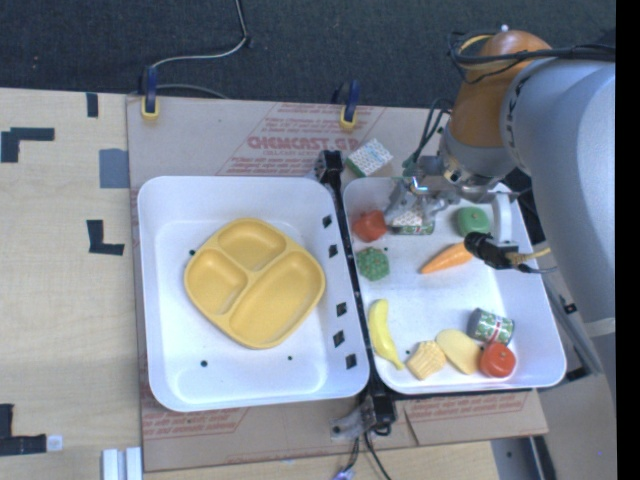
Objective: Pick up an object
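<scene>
jaws of the gripper (pixel 413 211) look lowered into the far part of the right bin (pixel 530 313), but the picture is too blurred there to tell if they are wide or narrow, so i cannot tell their state, and no object is clearly seen between them. the gripper is just beside the red tomato (pixel 368 225) and near the green broccoli (pixel 373 263), with a small pale thing under it that i cannot name. the nearest clear candidate seems to be the carrot (pixel 446 258), which lies flat in the middle of this bin; its long axis goes at a slant, with the thin tip pointing toward the left bin (pixel 160 298) and the thick end rising toward the arm side. what could go wrong: the objects at the far edge are crowded, so the jaws may push the tomato away or close on two things together. the round tomato can roll out of the grip. if the carrot is chosen, a grip along its long axis would slip; across is safer. the yellow plate (pixel 255 281) in the left bin is well apart and plays no role.
</scene>
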